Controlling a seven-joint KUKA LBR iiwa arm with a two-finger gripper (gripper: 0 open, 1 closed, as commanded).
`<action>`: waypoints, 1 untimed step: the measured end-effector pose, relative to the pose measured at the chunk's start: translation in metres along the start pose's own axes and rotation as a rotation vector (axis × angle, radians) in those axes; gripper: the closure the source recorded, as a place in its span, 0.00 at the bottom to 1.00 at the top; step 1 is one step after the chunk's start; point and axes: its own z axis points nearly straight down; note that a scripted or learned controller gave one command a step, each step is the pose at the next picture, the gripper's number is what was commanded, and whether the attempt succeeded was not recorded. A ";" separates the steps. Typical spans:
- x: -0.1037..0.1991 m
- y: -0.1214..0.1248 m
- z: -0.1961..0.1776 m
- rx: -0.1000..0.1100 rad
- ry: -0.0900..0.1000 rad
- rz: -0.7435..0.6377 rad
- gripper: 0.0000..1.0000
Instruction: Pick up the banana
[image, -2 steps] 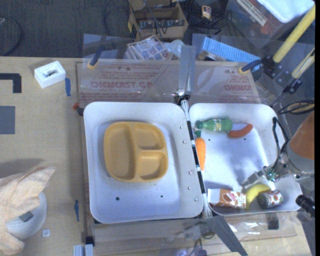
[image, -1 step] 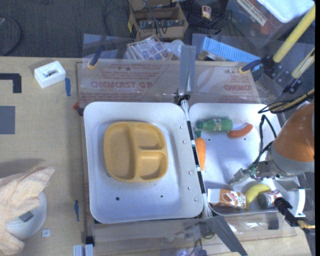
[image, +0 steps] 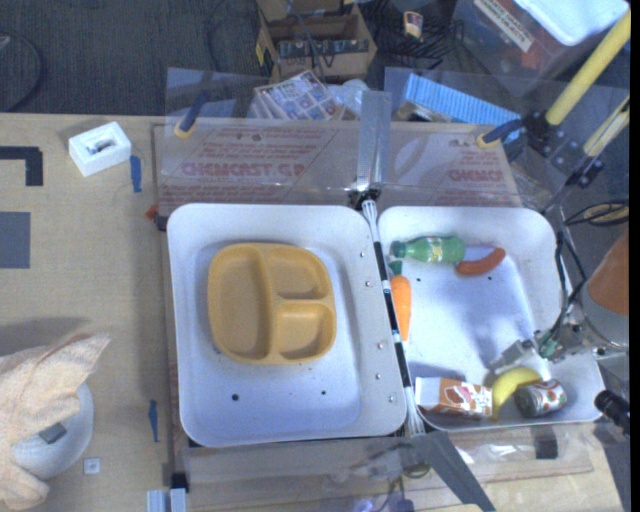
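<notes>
In the right-hand white bin (image: 445, 300), the banana (image: 514, 382) lies near the front right corner, wedged between a small carton (image: 463, 397) on its left and a tin can (image: 541, 399) touching its right end, its long axis running roughly left to right with a gentle upward curve. The gripper (image: 540, 347) hangs just behind and slightly right of the banana, so the fruit lies forward and a little left of it; whether it is spread or pressed together cannot be told. The banana appears short, bright yellow and unblemished, with both ends crowded by its neighbours.
</notes>
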 end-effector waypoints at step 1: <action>0.048 0.014 0.000 0.000 -0.005 0.023 0.00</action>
